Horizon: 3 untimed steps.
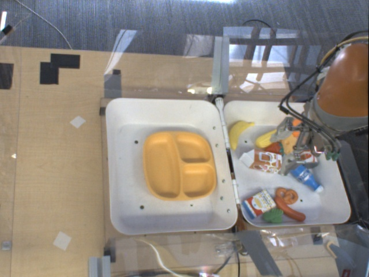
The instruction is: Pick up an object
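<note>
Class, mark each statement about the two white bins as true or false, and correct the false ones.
1. The yellow divided tray lies in the left bin. True.
2. The tray holds a banana. False: the banana lies in the right bin, near its far left corner.
3. The gripper hangs over the right bin. True.
4. The pretzel lies in the left bin. False: it is in the right bin, near the front.
5. The blue bottle lies in the right bin. True.
</note>
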Available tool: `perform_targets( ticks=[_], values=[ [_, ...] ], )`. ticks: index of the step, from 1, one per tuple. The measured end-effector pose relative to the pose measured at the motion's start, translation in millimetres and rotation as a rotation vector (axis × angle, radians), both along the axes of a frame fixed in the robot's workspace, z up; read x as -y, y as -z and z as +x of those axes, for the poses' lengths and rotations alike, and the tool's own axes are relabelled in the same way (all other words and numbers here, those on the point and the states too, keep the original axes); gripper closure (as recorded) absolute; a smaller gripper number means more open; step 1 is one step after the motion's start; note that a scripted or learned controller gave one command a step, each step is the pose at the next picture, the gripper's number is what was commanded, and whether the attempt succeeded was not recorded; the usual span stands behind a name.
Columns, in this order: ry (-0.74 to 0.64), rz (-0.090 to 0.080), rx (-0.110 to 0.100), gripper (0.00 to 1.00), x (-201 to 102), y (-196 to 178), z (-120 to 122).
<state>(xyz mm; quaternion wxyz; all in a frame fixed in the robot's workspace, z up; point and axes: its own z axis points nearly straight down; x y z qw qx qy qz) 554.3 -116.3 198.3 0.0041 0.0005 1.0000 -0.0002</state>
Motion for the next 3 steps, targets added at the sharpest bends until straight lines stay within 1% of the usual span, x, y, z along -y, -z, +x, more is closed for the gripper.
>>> perform_targets(
  ticks=[1,2,3],
  values=[
    [0.615,0.004,-0.005,0.00,21.2,96.4,5.4],
    [0.671,0.004,0.001,0.00,63.4,81.2,0.3],
    [0.408,0.002,0.006,0.00,55.5,104.8,63.1]
  ],
)
